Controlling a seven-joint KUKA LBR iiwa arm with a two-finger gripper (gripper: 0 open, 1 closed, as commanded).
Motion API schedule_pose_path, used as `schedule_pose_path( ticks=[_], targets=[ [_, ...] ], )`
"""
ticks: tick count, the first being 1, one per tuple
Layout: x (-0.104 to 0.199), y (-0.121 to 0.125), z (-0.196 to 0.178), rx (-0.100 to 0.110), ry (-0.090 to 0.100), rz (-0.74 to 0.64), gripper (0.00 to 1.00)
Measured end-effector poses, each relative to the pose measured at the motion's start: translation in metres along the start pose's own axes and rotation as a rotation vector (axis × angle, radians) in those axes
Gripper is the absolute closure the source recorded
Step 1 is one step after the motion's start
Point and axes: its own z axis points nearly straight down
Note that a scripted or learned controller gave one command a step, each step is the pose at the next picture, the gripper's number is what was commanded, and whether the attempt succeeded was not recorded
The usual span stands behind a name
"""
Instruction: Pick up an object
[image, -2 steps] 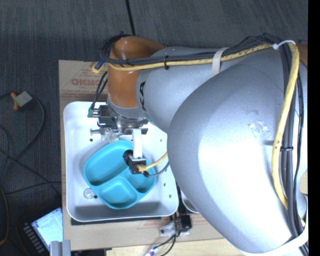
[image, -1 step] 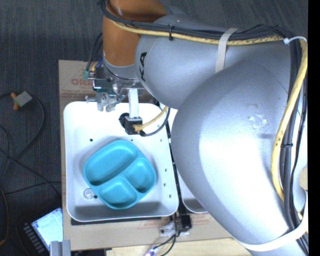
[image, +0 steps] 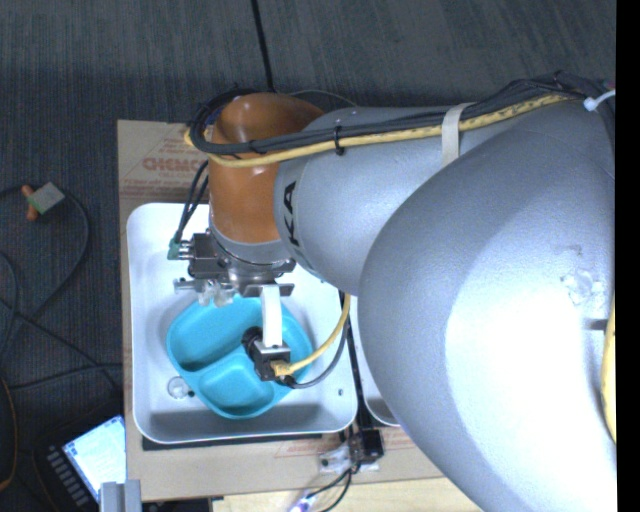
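In white bin (image: 150, 262), gripper (image: 222, 292) at blue obj (image: 215, 352)

Most of right bin (image: 372, 408) covered by arm (image: 480, 290); only a rim corner shows. Top edge of blue object (image: 212, 345) hidden under wrist (image: 245, 250). One small clear item (image: 178, 386): unidentifiable.

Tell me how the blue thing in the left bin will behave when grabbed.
The blue object looks like smooth, glossy moulded plastic, so probably stiff, light and slippery. Its rounded, hollow-looking shape may rock or slide across the white bin rather than stay put if pushed.
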Motion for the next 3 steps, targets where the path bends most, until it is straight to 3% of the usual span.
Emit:
schedule_pose_path(
  ticks=[1,2,3],
  targets=[
    [-0.009,0.000,0.028,0.001,-0.001,0.001,1.00],
    [0.000,-0.034,0.003,0.001,0.000,0.000,1.00],
    [-0.001,-0.056,0.005,0.001,0.000,0.001,1.00]
  ],
)
